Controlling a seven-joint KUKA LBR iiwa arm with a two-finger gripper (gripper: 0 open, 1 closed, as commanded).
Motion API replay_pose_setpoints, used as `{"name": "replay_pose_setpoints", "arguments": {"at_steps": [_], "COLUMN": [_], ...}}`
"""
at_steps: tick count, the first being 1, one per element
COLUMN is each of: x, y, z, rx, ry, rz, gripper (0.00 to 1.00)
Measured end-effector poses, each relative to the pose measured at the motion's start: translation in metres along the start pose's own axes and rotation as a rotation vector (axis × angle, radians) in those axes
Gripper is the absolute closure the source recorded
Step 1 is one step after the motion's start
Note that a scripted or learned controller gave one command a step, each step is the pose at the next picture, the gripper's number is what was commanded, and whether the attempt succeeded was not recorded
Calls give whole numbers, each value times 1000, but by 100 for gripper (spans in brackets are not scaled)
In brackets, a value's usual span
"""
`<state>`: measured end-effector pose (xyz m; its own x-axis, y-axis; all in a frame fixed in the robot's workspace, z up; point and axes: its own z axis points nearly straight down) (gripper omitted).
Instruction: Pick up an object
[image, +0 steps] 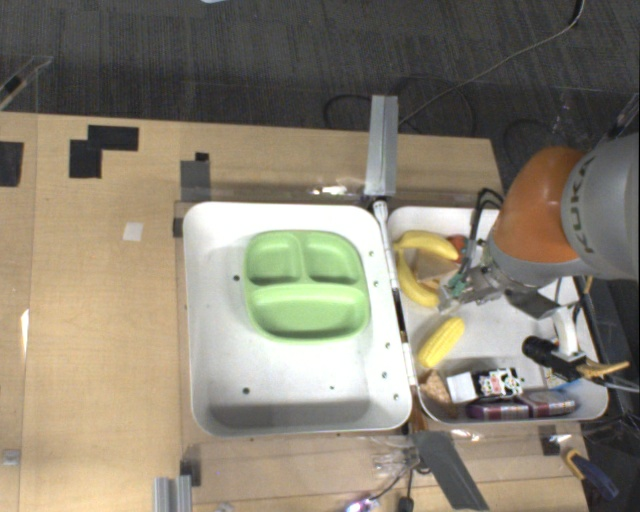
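In the right bin (590, 400) a yellow banana (418, 250) curves along the left wall at the back. My gripper (462, 284) hangs low right beside the banana's right side, reaching in from the right under the grey arm with its orange band (535, 210). A yellow corn cob (441, 341) lies tilted just below and left of the gripper, apart from it. A small red thing (457, 242) peeks out behind the banana. I see nothing held between the fingers.
A green divided plate (304, 283) lies in the left bin (215, 400). Along the right bin's front wall sit a small black and white box (487, 384), a dark purple packet (520, 407) and a brownish thing (435, 382). A metal divider post (382, 150) stands between the bins.
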<state>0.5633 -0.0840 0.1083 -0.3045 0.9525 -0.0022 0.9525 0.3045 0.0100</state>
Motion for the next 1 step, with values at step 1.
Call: {"name": "replay_pose_setpoints", "arguments": {"at_steps": [1], "x": [0], "y": [0], "z": [0], "rx": [0], "ry": [0], "rz": [0], "gripper": [0]}}
